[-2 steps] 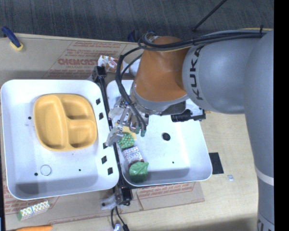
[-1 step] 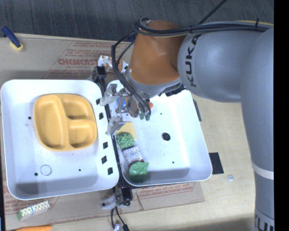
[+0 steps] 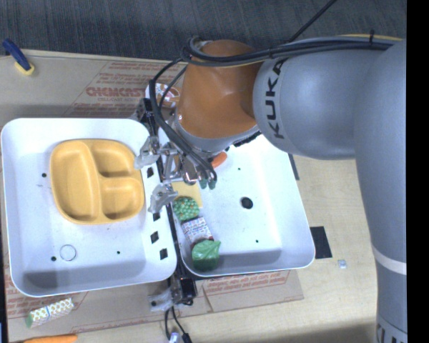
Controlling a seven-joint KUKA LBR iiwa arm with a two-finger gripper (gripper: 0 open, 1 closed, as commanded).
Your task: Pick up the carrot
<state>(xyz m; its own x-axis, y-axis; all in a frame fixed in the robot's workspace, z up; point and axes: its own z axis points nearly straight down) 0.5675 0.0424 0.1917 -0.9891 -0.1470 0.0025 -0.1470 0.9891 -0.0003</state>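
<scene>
A small orange piece of the carrot shows in the right bin near its far left side, mostly hidden under the arm's wrist. My gripper hangs low over the divider between the two bins, just left of that orange piece. The big orange band and grey body of the arm cover the far part of the right bin. I cannot make out whether the carrot is in the gripper or lying beside it.
A yellow divided plate sits in the left bin. Along the right bin's left wall lie a green bumpy item, a small printed packet and a green leafy item. A blue clip lies on the bench's far left.
</scene>
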